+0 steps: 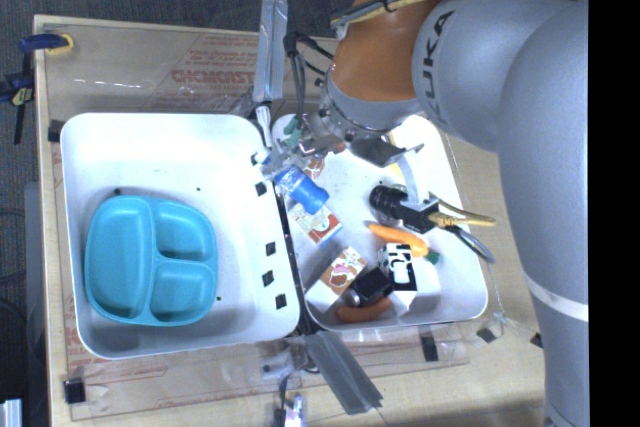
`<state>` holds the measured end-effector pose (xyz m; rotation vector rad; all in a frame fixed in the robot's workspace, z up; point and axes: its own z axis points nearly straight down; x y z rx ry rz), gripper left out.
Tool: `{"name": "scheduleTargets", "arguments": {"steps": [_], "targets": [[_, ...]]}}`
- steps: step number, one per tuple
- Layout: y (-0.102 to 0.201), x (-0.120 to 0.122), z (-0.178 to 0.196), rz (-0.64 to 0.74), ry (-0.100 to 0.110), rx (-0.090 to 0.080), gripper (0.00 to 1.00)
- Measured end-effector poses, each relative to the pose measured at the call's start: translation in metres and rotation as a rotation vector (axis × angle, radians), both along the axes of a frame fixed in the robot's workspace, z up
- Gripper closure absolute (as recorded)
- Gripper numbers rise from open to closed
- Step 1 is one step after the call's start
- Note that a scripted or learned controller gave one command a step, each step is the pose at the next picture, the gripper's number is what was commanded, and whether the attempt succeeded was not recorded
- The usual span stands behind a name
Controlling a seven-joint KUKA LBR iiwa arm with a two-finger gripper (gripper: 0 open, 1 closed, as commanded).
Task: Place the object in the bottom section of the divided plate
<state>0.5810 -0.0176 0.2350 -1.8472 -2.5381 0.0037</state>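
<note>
A light blue divided plate (100, 300) lies in the left bin (150, 140), toward its front left. It has one large section on the left and two smaller ones on the right, and nothing lies in any of them. My gripper (287, 155) hangs over the back left corner of the right bin (455, 300), close to the wall between the bins. Just under and in front of it lies a blue and white packet (304, 191). Whether the gripper touches that packet is hidden by the wrist.
The right bin holds several loose things: a small red and white carton (322, 227), a printed box (343, 270), an orange stick (398, 237), a white box with black print (408, 267) and a brown sausage shape (362, 313). The big grey arm covers the bench's right side.
</note>
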Motion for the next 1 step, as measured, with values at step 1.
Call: {"name": "scheduleTargets", "arguments": {"steps": [1], "targets": [[0.0736, -0.0180, -0.0385, 0.189, 0.000, 0.000, 1.00]]}}
